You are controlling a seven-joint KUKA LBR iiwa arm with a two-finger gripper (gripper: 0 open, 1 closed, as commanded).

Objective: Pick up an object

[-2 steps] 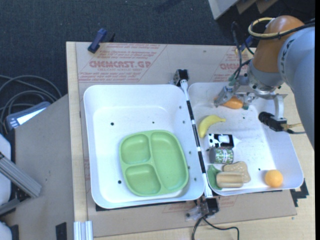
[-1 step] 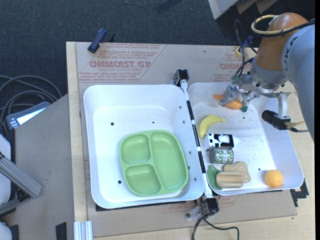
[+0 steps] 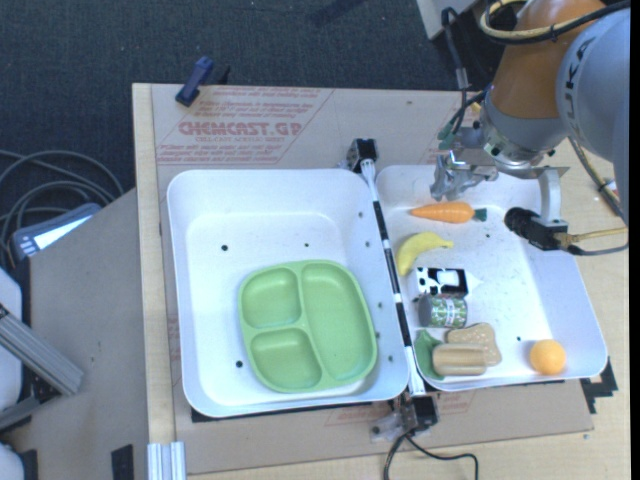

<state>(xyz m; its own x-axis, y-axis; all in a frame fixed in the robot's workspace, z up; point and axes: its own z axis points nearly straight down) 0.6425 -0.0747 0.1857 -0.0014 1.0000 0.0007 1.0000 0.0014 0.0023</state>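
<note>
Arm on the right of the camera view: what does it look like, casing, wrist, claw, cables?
The arm has a smooth grey casing with dark lettering on it and a rounded orange band above the wrist. Below sits a grey metal wrist flange. The claw is small, of bare grey metal. A yellowish cable loops over the top of the orange band, and thin dark wires run down beside the wrist.

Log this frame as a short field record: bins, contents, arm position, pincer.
left bin: green divided tray
right bin: carrot, banana, black-and-white item, can, bread-like pieces, orange ball
arm: over the right bin's far end
pincer: just above the carrot, nothing seen between its fingers
</note>
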